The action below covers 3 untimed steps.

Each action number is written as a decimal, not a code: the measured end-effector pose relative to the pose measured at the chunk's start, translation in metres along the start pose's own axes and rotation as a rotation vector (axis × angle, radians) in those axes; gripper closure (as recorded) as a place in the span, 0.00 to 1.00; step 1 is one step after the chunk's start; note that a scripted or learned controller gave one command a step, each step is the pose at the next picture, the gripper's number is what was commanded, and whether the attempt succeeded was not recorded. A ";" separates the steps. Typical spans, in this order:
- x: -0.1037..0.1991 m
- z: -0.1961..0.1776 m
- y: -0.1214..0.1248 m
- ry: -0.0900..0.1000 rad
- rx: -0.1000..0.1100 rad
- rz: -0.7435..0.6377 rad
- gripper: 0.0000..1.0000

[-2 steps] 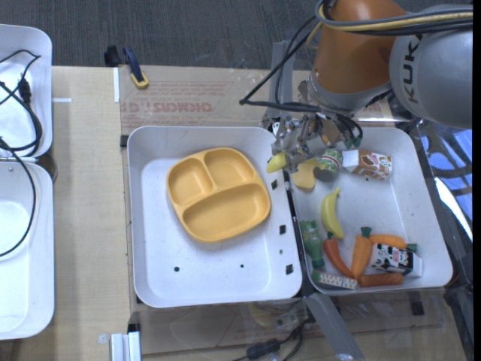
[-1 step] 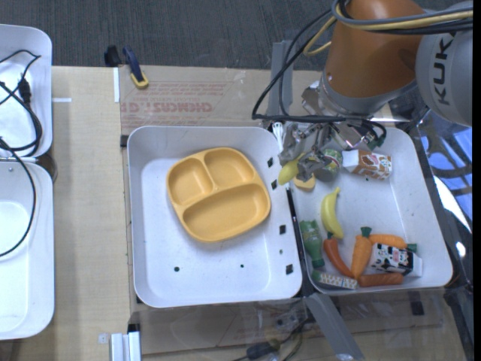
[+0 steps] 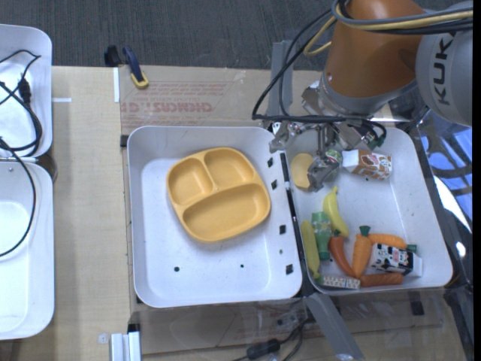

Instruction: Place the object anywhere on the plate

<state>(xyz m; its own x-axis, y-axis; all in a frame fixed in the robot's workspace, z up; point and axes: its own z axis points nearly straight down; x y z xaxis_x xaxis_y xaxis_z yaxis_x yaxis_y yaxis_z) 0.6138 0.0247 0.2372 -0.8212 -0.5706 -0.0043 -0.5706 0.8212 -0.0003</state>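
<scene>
Orange toy carrots [image 3: 361,256] and a cow-print carton [image 3: 394,258] lay crowded at the near edge of the right bin [image 3: 430,201], with a green bottle [image 3: 322,230] just beside them.

Next back lay the toy banana [image 3: 335,212], which I judged the likeliest object for this pick, though that was not certain. It was in the right bin, not on the plate. Its long axis ran near-to-far with a slight slant. Its far tip pointed up toward the gripper and its near end touched the green bottle.

The yellow divided plate [image 3: 218,213] sat bare in the left bin [image 3: 146,224], well apart from the banana and across the two bin walls.

The gripper [image 3: 323,170] hung over the far end of the banana, between a pale round piece [image 3: 301,171] and a brown-and-white carton [image 3: 370,164]. Nothing was visibly held. Whether it was open or closed could not be told from this slant.

Risks, as judged:
- The pale piece and the carton lay close on either side, so a descent could catch the wrong item or knock one.
- A grasp at the banana's tip rather than its middle could let it swing or slip.
- A low carry could clip the bin walls.
</scene>
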 end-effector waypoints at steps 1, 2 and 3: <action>0.050 -0.049 -0.066 -0.001 0.002 0.031 0.00; 0.049 -0.058 -0.067 -0.007 0.002 0.038 1.00; 0.158 -0.072 -0.032 0.002 0.001 0.134 1.00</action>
<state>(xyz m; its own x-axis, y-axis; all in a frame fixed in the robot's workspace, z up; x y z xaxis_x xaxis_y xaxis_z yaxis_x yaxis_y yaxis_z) 0.5017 -0.0921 0.3089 -0.8901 -0.4557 -0.0029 -0.4557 0.8901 -0.0010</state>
